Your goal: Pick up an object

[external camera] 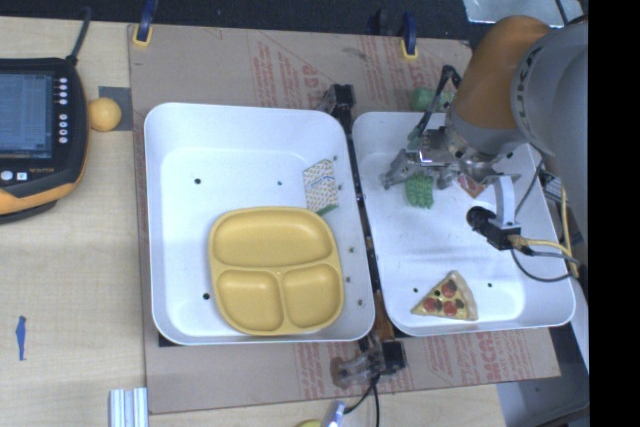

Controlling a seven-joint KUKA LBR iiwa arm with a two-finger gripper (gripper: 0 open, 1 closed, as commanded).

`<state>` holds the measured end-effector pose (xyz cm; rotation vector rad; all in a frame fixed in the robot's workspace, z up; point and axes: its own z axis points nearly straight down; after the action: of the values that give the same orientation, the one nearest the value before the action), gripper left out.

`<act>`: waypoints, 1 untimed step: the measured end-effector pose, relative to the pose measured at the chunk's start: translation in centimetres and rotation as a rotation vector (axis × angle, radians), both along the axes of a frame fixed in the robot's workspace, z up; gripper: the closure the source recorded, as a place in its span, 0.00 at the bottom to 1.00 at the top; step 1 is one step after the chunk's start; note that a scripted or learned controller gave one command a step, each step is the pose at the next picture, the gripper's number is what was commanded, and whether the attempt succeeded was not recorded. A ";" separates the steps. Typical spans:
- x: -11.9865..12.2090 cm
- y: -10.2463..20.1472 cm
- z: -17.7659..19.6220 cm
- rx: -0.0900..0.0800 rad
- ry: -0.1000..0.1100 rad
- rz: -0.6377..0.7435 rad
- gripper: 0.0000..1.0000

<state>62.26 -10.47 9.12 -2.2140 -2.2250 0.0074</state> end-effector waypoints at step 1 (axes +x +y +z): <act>0.0 -0.1 1.1 -0.002 0.000 0.002 1.00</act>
<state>62.30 -10.59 10.20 -2.2124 -2.2282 0.0100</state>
